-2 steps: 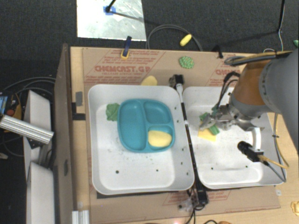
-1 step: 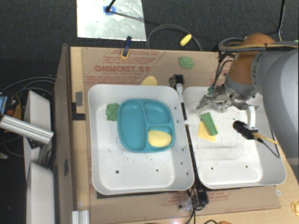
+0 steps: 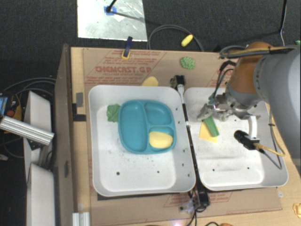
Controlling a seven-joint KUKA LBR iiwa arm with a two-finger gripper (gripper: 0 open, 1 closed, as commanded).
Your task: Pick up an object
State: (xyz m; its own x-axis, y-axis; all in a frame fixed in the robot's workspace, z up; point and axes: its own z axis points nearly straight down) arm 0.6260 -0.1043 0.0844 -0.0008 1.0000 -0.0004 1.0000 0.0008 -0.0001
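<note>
Gripper (image 3: 214, 112) is low in the right shallow white plastic bin (image 3: 244, 180), wrist tipped down, probably lining up a grab. Can't tell whether it's open or closed from this angle. Likely target is the small green rectangular block (image 3: 211, 125) lying on a yellow wedge-shaped piece (image 3: 204, 133). Both are just below the gripper and look ungripped. The teal divided plastic plate (image 3: 134, 126) holding a yellow rounded lump (image 3: 160, 139) is well off to the gripper's left, in the other bin.
</note>
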